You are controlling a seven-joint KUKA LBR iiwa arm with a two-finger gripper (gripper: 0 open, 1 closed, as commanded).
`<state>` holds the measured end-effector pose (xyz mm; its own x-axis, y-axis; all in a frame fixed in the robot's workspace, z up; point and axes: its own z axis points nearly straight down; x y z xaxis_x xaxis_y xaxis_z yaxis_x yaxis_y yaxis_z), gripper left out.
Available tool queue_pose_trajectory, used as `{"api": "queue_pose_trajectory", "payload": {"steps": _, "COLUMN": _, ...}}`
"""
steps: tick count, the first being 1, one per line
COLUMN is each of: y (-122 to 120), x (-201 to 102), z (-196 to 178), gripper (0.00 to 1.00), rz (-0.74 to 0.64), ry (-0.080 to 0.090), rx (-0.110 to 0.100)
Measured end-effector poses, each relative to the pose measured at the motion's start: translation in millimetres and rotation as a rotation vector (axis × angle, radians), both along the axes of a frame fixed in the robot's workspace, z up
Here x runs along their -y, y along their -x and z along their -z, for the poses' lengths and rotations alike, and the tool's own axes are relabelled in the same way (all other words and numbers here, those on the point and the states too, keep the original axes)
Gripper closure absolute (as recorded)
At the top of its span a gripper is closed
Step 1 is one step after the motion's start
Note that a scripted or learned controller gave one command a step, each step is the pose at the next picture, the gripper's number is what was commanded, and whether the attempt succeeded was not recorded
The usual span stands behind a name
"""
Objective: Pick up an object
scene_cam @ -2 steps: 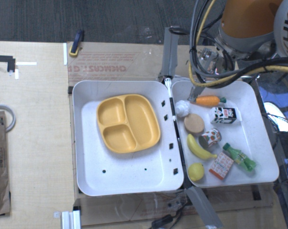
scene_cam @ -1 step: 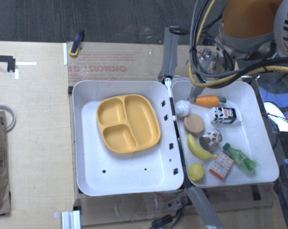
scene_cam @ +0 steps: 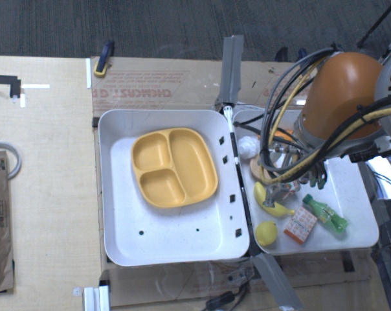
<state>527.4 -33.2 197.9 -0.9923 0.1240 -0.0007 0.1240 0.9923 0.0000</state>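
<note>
Brightness: even and fairly bright, with the worktop [scene_cam: 40, 173] pale and washed.
Light source: overhead, judging by the short soft shadows.
Shadows: a faint one hugs the yellow plate [scene_cam: 175, 167] inside the left bin [scene_cam: 118, 238]; a darker patch lies under the arm [scene_cam: 341, 96] in the right bin [scene_cam: 357, 229].
Glare: mild sheen on the orange band and on the left bin's rim (no blown-out spots).
Sharpness: soft overall; small printed labels are unreadable.
Distortion: edges look slightly bowed.

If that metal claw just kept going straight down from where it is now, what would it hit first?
Most likely the banana: the gripper hangs right over it in the right bin. Depth is hard to judge from above, so it may already be touching.
</note>
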Motion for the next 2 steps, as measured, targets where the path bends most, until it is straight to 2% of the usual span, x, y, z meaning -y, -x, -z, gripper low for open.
{"api": "queue_pose_trajectory", "payload": {"steps": 1, "y": -40.7, "x": 57.1, "z": -15.3, "gripper": 0.0, "rz": -0.39, "ry": 0.0, "rx": 0.004}}
{"api": "queue_pose_trajectory", "payload": {"steps": 2, "y": -40.7, "x": 57.0, "z": -15.2, "gripper": 0.0, "rz": -0.39, "ry": 0.0, "rx": 0.004}}
